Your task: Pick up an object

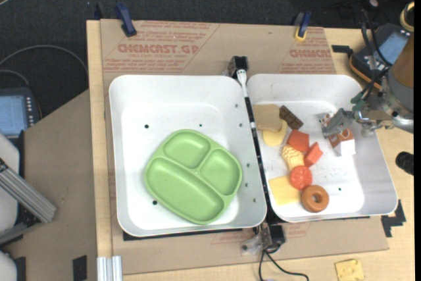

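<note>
My gripper (337,123) hangs over the right part of the right bin (368,197), reaching in from the right. A small red-brown piece (343,136) lies right at its tip, with something white just under it; whether it is gripped I cannot tell. To the left of the gripper lies a heap of toy food: a tan bread slice (266,118), a dark brown bar (291,117), a red block (298,140), a red wedge (314,154), a ridged yellow piece (291,156), a red tomato (301,176), a yellow cheese block (281,189) and a brown donut (315,198).
The left bin (131,108) holds a green divided plate (193,174) near its front. A black clip (238,66) sits at the top of the wall where the two bins meet. Blue clamps (125,20) hold the cardboard bench top at the back.
</note>
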`<state>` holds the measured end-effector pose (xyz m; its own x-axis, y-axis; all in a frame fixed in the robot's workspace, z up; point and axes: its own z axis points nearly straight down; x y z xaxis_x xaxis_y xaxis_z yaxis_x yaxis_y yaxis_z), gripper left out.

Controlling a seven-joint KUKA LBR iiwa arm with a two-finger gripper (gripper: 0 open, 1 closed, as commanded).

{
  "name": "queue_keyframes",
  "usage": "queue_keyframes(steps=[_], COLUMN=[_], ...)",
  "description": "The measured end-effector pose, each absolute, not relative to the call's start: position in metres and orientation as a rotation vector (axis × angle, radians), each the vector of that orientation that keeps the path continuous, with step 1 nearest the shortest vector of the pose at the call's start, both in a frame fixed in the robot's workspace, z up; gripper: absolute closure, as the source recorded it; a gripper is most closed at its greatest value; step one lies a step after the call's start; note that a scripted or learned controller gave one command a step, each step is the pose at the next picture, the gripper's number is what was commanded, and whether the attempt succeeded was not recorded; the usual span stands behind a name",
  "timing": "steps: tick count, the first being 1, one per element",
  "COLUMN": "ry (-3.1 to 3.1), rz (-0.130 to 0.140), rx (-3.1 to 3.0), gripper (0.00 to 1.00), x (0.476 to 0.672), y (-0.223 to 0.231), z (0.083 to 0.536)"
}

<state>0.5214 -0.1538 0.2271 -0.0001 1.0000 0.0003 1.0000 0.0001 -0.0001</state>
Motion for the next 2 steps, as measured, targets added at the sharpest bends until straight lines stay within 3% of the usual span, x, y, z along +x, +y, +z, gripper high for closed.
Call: queue_keyframes(steps=[1, 2], ry=[-2.215, -2.218], rz=[0.009, 0.001], rx=[-2.208, -2.220], gripper=[0.00, 0.00], x=[0.500, 0.478], y=[-0.105, -0.095], z=[0.109, 0.084])
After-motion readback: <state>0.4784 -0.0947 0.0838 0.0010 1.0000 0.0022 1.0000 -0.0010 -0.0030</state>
